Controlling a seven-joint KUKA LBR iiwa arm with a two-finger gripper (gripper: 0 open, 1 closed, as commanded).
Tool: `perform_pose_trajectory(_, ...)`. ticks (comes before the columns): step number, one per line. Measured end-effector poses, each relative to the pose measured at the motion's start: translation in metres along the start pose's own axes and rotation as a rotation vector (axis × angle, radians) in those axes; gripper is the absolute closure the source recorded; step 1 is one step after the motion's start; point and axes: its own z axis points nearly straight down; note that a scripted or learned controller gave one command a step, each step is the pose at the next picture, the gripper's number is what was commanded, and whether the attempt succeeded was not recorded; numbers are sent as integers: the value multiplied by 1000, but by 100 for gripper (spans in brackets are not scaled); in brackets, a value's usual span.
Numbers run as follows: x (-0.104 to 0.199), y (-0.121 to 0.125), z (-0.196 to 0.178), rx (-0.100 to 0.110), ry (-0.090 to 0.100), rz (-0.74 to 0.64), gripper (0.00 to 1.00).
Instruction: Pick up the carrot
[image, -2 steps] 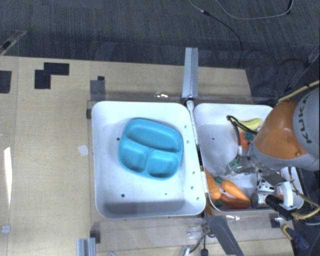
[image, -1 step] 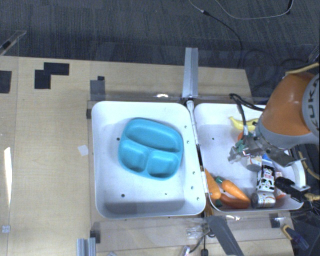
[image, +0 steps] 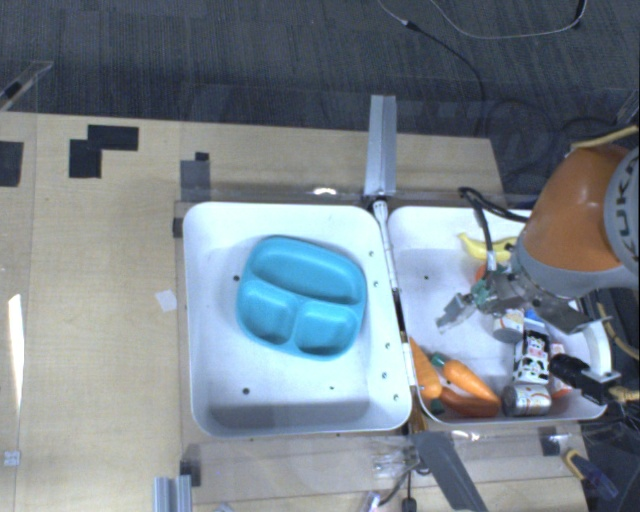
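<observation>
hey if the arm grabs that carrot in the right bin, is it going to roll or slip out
The carrot looks smooth, rounded and tapered, so it may slip toward its thin end when squeezed. It probably stays stiff. It lies against the right bin front wall beside other items, so a push would likely wedge it rather than roll it.

robotics lab setup for sure, plywood bench (image: 90, 330) w/ black marker patches far left, two white bins (image: 205, 300) held by metal brackets (image: 381, 140), loose cable (image: 480, 30) over grey carpet far side, industrial arm (image: 580, 215) on right
</observation>
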Motion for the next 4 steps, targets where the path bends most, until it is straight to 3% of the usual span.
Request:
perform_pose_trajectory(1,-13,-23,85,-1,-2,-139,0)
perform_pose_trajectory(2,-13,-20,74,-6,-3,-140,100)
perform_pose_trajectory(3,7,27,-115,-2,-1,-224,100)
perform_pose_trajectory(4,7,68,-169,0,-1,-113,100)
